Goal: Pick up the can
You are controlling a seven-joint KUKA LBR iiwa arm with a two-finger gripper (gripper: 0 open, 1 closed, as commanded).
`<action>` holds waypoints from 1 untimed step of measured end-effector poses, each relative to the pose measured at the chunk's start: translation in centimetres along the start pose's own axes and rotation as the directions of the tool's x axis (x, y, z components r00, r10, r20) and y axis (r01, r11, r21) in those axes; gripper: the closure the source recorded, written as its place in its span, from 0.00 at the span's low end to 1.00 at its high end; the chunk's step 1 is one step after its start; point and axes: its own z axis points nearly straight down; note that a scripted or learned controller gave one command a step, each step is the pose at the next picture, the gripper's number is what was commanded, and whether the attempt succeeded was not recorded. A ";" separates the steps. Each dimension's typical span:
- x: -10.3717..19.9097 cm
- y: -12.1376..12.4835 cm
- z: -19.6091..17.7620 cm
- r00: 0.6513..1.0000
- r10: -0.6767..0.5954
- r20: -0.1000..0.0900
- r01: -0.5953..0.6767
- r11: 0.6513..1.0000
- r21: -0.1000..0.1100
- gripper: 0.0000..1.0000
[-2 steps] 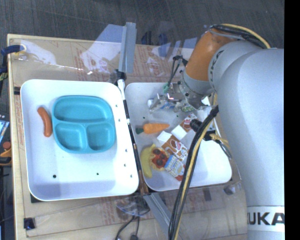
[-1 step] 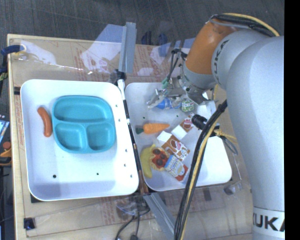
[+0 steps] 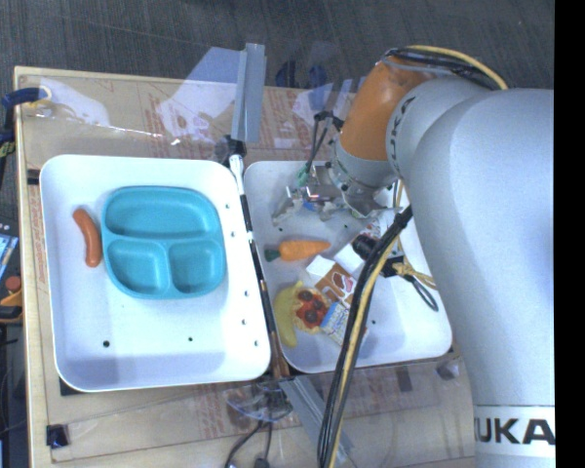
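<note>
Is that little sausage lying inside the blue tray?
No. The sausage lies on the white bin's floor, just left of the blue tray.

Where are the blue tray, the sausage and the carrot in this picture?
blue tray (image 3: 163,240): camera view, on its middle divider, in the left bin.
sausage (image 3: 88,236): camera view, on its middle, beside the tray.
carrot (image 3: 302,251): camera view, on its orange body, right bin.

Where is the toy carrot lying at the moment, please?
The toy carrot lies in the right bin, near its left wall, just below the gripper and above the snack packet.
</note>
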 end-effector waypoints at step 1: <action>-2.7 -6.7 -11.8 0.999 0.052 0.000 -0.052 0.999 -0.013 0.00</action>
